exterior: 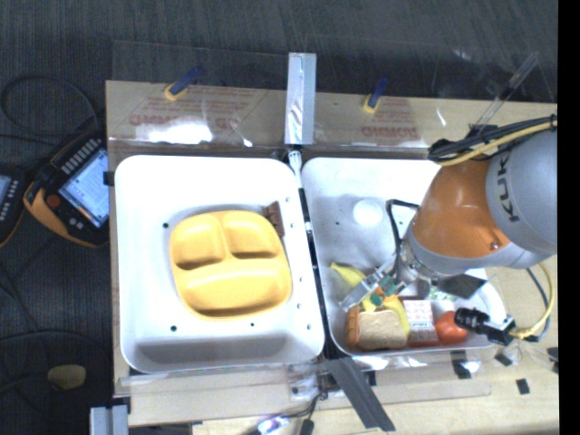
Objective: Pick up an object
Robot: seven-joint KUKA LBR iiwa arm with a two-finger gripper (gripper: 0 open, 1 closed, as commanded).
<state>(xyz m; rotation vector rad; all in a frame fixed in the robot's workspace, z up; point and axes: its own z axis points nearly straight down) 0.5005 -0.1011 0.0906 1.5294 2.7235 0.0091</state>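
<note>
Gripper (379, 290) down among bread slice (380, 327) and banana (345, 274) at right bin's (337, 192) front edge; grip state unreadable.

Dark capital letters reading "KU" run sideways on the grey casing of the robot arm (535, 198), at the right side of the view; the rest of the word is cut off. Faint reddish printing shows on the two clear plastic sheets (186, 116) taped along the far edge of the bench (136, 93), too blurred to read. The lit screen of the handheld control unit (77, 188) at left shows content too small to read.
</note>
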